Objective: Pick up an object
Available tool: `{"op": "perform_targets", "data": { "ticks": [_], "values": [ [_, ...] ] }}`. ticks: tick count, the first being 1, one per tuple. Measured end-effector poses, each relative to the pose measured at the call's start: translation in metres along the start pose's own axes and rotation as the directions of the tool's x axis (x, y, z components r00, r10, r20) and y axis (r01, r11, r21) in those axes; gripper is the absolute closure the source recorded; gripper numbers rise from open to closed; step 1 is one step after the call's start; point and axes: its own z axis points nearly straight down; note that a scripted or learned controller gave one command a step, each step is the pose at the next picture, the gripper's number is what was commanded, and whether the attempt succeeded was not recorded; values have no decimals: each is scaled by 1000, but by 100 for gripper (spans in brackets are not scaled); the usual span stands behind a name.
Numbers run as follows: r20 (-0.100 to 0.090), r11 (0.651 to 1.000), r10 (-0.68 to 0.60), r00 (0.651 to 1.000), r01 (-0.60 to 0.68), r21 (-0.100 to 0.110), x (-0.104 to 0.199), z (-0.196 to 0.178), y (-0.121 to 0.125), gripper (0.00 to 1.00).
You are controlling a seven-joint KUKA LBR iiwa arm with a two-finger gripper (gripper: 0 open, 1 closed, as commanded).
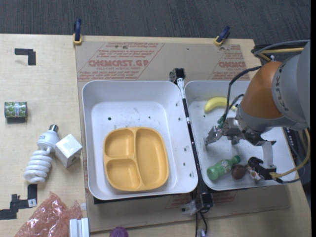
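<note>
We see the arm (pixel 276 90) reaching in from the right over the right bin (pixel 197 132), its gripper (pixel 215 135) low inside the bin; the fingers' state is not legible to us. In the same bin we note a banana (pixel 216 103) near the far wall, a green bottle (pixel 222 167) lying on its side near the front, and a small brown object (pixel 239 171) just beside the bottle's cap end. The left bin (pixel 94 132) holds a yellow divided tray (pixel 136 158). On the bench left of the bins we log a spiral light bulb (pixel 41 156), a white cube (pixel 68 150) touching it, a green can (pixel 15 110), and red mesh (pixel 47 218) at the bottom edge.
</note>
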Motion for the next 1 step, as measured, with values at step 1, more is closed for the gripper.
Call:
{"op": "perform_targets", "data": {
  "ticks": [1],
  "values": [
    [1,1000,1,1000,-1,-2,-1,-10,1,100]
  ]
}}
